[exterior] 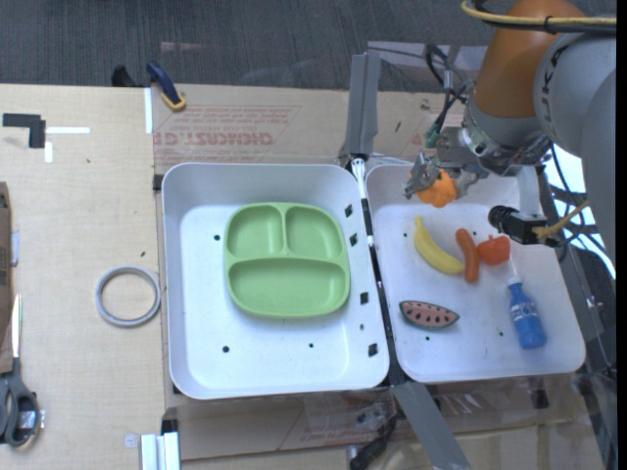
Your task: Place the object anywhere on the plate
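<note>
From the overhead camera, the gripper is hanging over the back left corner of the right bin, its fingers closing on an orange object. The green plate is sitting in the left bin. A banana, a carrot, a watermelon slice and a blue bottle are lying in the right bin.

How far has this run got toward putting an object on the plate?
Done: the gripper is raised over the right bin's far corner with an orange object between its fingers. In hand: carrying that object. Left: moving it across to the green plate in the left bin and releasing it. The banana and watermelon slice lie in the right bin.
</note>
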Controlling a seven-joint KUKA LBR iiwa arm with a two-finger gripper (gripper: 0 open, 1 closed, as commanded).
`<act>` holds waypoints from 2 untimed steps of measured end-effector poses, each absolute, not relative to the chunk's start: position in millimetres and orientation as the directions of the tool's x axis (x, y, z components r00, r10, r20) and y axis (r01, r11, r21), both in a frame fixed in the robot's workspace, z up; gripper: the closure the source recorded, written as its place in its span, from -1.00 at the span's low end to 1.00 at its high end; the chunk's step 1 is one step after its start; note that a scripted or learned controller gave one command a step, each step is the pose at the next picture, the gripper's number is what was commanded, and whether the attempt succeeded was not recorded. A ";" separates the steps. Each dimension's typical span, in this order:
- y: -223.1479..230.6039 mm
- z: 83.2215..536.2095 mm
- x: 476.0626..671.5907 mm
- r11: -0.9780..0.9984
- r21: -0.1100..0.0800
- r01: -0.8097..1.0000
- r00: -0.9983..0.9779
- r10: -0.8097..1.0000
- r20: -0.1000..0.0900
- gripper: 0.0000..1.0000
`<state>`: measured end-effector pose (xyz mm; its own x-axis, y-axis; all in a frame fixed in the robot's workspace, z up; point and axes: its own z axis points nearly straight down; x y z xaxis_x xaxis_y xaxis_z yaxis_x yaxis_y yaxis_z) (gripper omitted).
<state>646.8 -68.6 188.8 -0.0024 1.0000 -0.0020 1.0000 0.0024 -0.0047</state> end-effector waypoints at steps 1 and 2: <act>4.1 188.8 637.5 0.000 -0.006 1.000 0.000 1.000 -0.001 1.00; 81.2 188.8 613.1 -0.001 -0.006 1.000 0.001 1.000 -0.002 1.00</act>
<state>613.1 81.2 188.8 0.0010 1.0000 -0.0019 1.0000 -0.0010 -0.0060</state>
